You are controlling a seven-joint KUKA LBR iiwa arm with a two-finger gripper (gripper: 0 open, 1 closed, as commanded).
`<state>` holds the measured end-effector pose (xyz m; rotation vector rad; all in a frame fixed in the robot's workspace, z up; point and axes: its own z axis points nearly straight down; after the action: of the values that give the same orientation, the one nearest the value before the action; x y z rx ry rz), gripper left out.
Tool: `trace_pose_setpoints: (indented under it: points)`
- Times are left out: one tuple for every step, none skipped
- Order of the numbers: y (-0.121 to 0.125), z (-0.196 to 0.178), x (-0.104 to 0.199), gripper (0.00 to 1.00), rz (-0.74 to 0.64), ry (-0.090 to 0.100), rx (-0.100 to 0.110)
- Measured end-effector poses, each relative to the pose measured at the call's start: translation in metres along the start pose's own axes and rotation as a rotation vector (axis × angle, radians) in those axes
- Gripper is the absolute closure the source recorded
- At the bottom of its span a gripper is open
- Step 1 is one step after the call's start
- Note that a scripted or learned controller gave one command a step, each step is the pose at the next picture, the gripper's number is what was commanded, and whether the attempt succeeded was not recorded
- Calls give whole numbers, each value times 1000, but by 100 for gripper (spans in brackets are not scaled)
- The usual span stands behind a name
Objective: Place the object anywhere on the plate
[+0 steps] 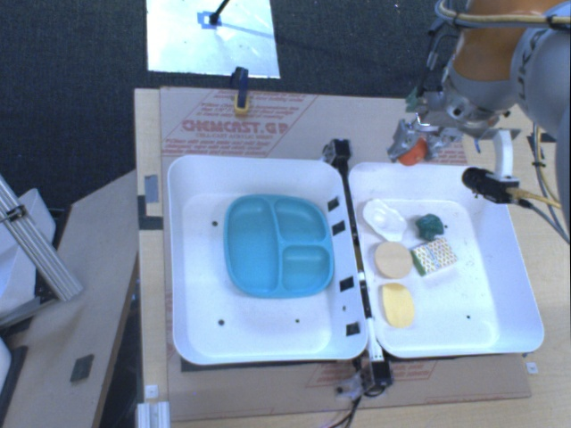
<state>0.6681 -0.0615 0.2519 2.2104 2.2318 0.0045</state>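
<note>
Orange object [410, 155] is sitting clamped in our jaws [412, 150] — seemingly light, small; blue plate [277, 244] is lying below-left.

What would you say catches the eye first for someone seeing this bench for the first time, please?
Probably the bright blue plate, divided into compartments, lying alone in the left bin. Next, the cluster in the right bin: a white piece, a dark green lump, a tan disc, a patterned block and a yellow piece. Above that bin's far edge hangs the gripper, with something orange at its tip.
</note>
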Motion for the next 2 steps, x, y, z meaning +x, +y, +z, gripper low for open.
trace_pose_setpoints:
  points:
    - [-11, 4, 51, 100, 0, 0, 2]
    - [-4, 20, 99, 100, 1, -1, 1]
